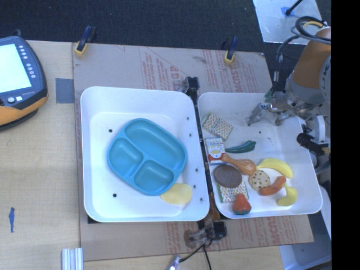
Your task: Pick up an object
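Toy foods (247, 176), smooth, glossy plastic, crowd the right bin (306, 207); above them the metal claw (266, 115) hangs spread, grasping nothing.

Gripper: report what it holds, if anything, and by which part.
Nothing is held. The gripper hangs open over the bare far end of the right bin, with no item between its fingers; the green pepper lies nearer the camera.

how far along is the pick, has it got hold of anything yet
Nothing looks picked yet. The gripper is spread open above the far part of the right bin, with nothing between its jaws. The toy food, including the banana, the green pepper and the drumstick, lies on the bin floor nearer the camera. Left to do: move over one item, descend, close and lift.
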Controlling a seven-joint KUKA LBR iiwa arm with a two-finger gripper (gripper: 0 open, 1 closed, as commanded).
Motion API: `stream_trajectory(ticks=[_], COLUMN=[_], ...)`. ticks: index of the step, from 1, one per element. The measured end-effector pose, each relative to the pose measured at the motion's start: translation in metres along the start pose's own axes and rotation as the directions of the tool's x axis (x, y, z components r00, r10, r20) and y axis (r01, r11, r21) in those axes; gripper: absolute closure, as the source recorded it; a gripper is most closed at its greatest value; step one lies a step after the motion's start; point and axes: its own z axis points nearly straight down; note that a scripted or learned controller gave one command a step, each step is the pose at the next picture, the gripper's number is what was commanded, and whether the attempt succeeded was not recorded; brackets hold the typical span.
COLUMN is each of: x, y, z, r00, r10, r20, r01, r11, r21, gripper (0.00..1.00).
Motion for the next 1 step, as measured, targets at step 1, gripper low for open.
stream_trajectory(ticks=[1], x=[0.0258], y=[-0.0937], z=[-0.0996], r00=[1.0], r10=[0.003], r20=[0.001], r01=[-0.003], r11=[1.0], r21=[-0.003], gripper=[0.0])
